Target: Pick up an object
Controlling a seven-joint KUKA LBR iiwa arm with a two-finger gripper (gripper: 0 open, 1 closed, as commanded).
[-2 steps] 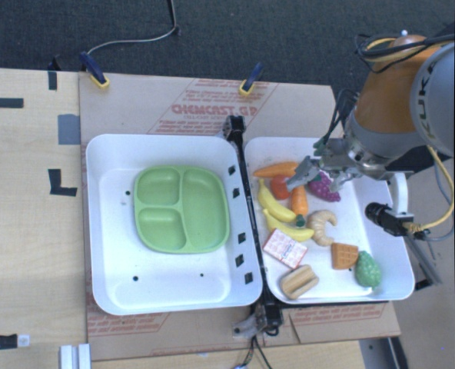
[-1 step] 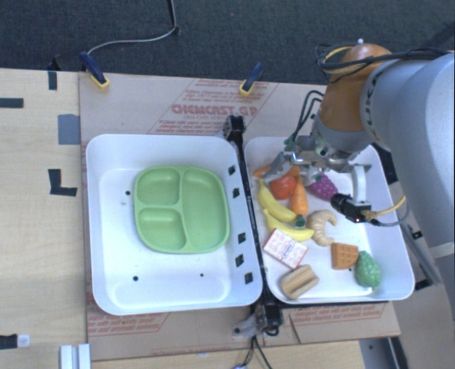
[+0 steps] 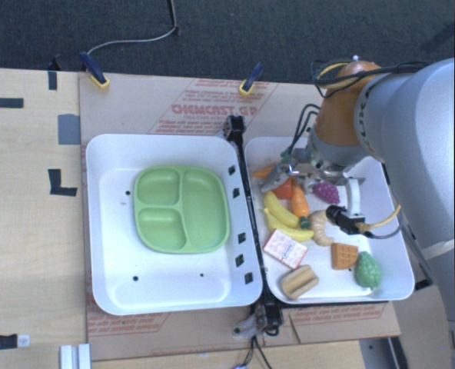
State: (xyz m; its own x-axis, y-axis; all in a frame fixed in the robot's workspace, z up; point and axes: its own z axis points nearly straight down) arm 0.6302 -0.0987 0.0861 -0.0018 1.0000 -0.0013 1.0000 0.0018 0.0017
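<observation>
Hovering low over the far part of the right bin (image 3: 396, 283), the tool (image 3: 308, 171) sits above the toy pile; its opening and any hold cannot be told from here. Nearest candidates lie just on its near side: orange plastic carrot (image 3: 299, 200), purple grapes (image 3: 327, 191), and yellow banana (image 3: 283, 213), long axis running far-left to near-right. Further near: pink box (image 3: 285, 247), tan bread roll (image 3: 298, 280), green bumpy piece (image 3: 367, 271). Left bin (image 3: 104, 206) carries a smooth green divided plate (image 3: 183, 209).

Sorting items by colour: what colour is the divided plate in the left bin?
Light green; the divided plate shows plainly in the camera view.
</observation>
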